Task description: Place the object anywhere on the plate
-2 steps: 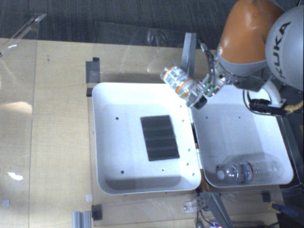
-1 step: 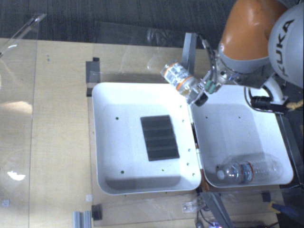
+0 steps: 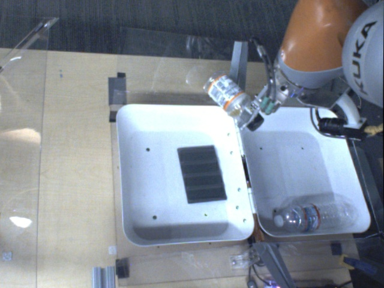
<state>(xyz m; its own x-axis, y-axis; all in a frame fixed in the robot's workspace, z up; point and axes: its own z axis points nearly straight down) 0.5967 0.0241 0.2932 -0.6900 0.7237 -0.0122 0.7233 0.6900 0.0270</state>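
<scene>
Counter (image 3: 60, 161): pale wood, carrying two shallow white bins side by side.

Left bin (image 3: 138, 179): you had a dark ribbed plate (image 3: 201, 173) lying flat near its middle, slightly turned. Nothing rested on the plate.

Right bin (image 3: 336, 161): you had a clear bottle (image 3: 312, 216) lying on its side along the near wall, cap end toward the left bin.

Arm (image 3: 321, 29): grey with an orange band, it reached in from the right, above the far side of the right bin.

End effector (image 3: 245, 108): it sat over the far corner where the two bins met, clamped on a small clear jar (image 3: 225, 93). The jar was tilted and lifted off the bins, one end between the fingers, the other end sticking out up and to the left past the left bin's far rim.

Jar to plate: well apart, with the plate nearer you and to the left of the jar.
</scene>
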